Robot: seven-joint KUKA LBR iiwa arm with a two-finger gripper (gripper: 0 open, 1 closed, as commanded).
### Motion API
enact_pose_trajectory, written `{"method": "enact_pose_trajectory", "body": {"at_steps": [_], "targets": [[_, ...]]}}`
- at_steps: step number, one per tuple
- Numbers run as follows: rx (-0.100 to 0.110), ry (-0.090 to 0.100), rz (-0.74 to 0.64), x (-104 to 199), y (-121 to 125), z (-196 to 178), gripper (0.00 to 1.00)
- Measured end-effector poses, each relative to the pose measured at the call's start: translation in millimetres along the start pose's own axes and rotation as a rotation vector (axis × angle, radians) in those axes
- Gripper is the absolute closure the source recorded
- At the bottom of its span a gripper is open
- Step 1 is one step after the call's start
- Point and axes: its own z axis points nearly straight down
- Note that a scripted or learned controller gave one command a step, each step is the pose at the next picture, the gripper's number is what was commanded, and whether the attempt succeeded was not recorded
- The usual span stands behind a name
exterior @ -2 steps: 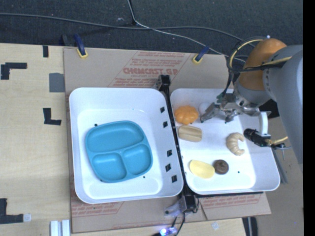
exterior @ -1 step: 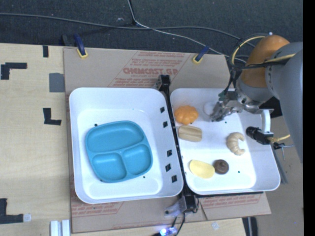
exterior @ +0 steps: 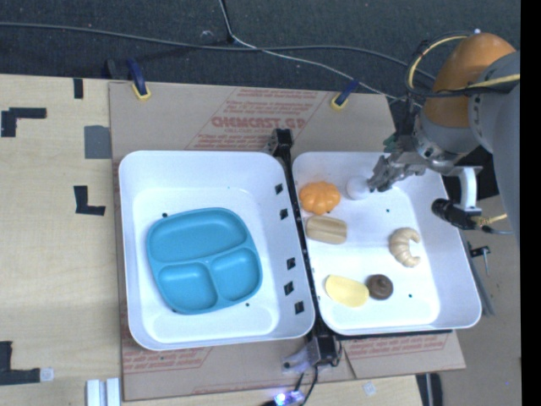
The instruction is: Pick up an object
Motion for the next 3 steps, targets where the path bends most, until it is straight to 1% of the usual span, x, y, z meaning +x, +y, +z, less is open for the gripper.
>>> {"method": "enact_pose_trajectory", "body": {"at_steps": [2,3], "targets": [[0.0,0.0,0.001,5,-1,-87,1.0],[0.004,0.002,-0.003,57,-26,-95,1.0]]}}
